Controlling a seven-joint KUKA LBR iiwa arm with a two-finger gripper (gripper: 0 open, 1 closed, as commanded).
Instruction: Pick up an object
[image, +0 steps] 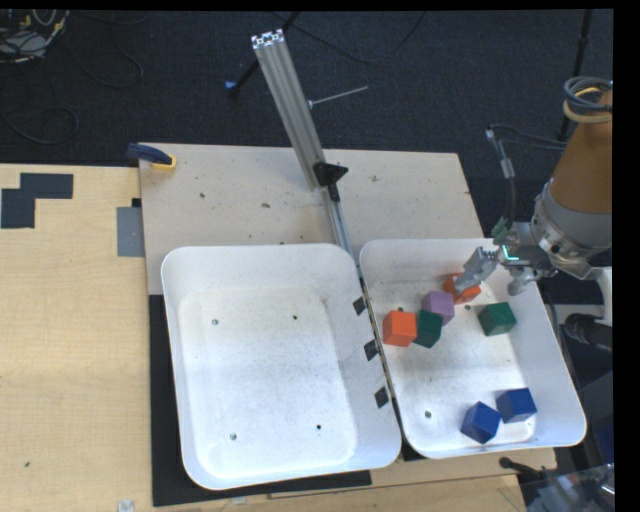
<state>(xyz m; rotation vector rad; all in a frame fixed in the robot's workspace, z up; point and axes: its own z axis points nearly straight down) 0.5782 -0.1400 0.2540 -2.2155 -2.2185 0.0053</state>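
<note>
Dark carpet floor (420, 80) with cables (30, 35) beyond the pale wooden bench (70, 330).

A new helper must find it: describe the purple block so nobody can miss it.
Look in the right-hand bin, toward its far half. A tight cluster of blocks sits there; the purple block lies between the orange block and the gripper, touching a dark green block. It is the only purple thing.

A small red-orange block (466, 291) lies partly hidden behind the hand (497, 270), so its shape cannot be told; the hand's fingers are blurred, open or closed unclear; the arm (585, 190) is cut off by the right edge; a purple block (438, 305) overlaps the dark green block (428, 328) beside it.
</note>
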